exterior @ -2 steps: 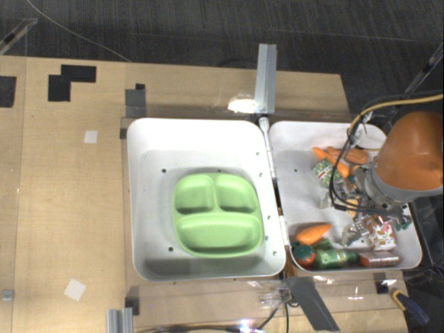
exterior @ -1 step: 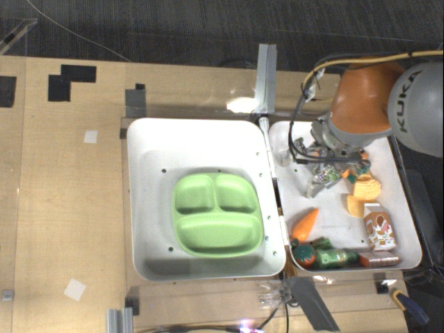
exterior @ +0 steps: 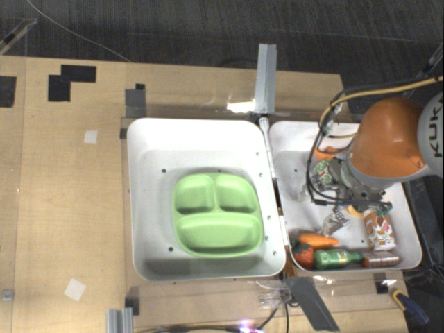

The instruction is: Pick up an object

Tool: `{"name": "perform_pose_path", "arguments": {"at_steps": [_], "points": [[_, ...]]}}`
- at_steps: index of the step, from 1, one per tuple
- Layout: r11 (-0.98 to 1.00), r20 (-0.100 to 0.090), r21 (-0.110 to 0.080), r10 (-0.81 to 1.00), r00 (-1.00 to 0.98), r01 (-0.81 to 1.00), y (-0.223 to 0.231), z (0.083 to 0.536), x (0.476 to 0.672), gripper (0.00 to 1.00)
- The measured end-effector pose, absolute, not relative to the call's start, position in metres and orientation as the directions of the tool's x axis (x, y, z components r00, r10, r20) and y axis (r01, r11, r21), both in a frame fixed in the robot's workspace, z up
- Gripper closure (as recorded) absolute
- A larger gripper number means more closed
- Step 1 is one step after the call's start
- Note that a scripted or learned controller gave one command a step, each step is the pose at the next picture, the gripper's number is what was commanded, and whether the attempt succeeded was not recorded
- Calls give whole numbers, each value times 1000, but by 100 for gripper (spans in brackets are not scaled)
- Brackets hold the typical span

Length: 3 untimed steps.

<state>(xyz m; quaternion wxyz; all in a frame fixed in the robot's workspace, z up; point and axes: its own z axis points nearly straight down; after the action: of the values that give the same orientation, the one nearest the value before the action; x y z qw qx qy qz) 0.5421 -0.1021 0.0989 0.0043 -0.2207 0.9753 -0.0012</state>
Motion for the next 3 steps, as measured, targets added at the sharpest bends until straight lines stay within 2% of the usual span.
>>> {"name": "perform_pose_path", "arguments": {"at_steps": [1,2,3], "points": [[794,-12,-8,-608,-794,-608,-99,89,639,0],[795,-26,-17,-607,-794,-607,-97,105,644,100],[835,-19,-11,-551,-834,-551,-70,201,673,100]]}}
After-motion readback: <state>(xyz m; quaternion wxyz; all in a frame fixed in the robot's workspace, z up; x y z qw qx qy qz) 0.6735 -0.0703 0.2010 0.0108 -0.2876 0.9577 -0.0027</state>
